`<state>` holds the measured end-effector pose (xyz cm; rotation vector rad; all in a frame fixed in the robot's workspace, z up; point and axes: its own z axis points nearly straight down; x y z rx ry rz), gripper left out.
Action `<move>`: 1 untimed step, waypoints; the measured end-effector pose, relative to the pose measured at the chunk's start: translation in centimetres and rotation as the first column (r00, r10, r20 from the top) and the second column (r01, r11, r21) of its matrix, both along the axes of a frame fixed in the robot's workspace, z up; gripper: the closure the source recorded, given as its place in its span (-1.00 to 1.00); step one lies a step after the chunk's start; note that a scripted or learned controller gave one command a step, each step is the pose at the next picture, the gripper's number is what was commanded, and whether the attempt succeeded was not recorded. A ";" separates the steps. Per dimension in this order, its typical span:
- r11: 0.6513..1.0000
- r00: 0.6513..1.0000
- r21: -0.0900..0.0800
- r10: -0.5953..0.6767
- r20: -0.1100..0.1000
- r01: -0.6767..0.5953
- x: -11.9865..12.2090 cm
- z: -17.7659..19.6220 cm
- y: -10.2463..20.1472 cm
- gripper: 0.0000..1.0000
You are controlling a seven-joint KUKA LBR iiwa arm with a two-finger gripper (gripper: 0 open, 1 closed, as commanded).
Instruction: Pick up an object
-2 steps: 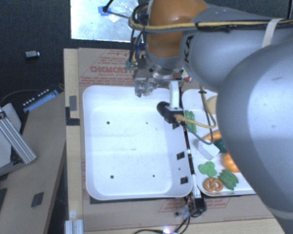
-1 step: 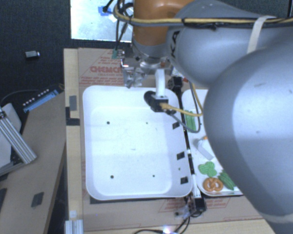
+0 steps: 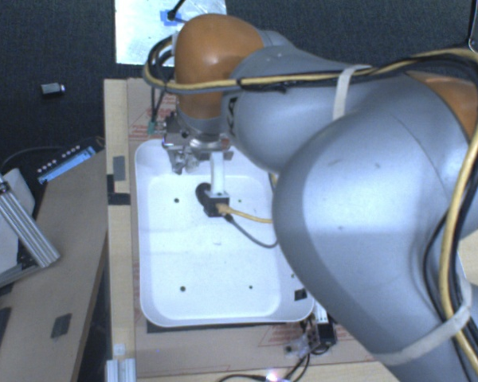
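The gripper (image 3: 186, 159) hangs low over the far end of the white bin (image 3: 155, 237). It points straight down from the orange-banded wrist (image 3: 211, 50), a pose that suits a top-down grab inside the bin. Whether the gripper is spread or pressed together I cannot tell, and I see nothing gripped. The bin's floor below it is bare white with a few small dark dots (image 3: 176, 200). Where the object lies I cannot tell: the grey arm (image 3: 366, 213) covers the bin's right side and may hide it.
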<state>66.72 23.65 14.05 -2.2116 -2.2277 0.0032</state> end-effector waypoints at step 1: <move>1.000 1.000 0.007 -0.001 0.023 0.001 0.3 23.7 -0.3 1.00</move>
